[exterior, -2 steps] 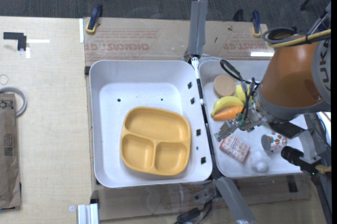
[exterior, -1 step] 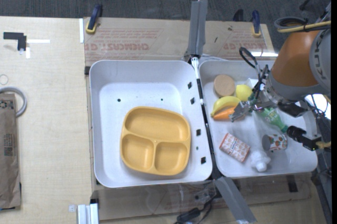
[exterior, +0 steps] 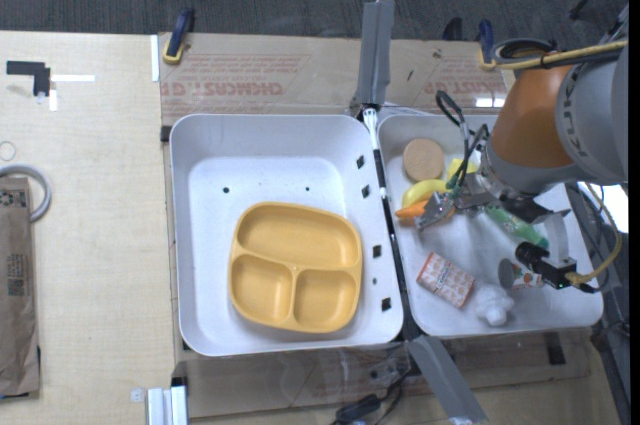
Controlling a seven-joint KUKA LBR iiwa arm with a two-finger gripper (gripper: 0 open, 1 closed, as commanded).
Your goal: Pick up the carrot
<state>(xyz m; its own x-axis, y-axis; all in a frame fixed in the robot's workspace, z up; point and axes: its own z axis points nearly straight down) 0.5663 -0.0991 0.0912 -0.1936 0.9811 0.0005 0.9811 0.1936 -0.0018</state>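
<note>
Two slim fingers of the gripper [exterior: 432,210] reach low into the right bin [exterior: 575,313] near its left wall, jaws barely parted around the orange carrot [exterior: 411,210], which lies just below a yellow banana [exterior: 428,192].

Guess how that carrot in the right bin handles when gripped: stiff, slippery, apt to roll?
The carrot looks like a small toy piece, so probably rigid and light. Its smooth, tapered look suggests it could slip out of a pinch. It lies against the yellow banana near the bin's left wall, with the gripper right at it, so a nudge would more likely wedge it than roll it.
</note>
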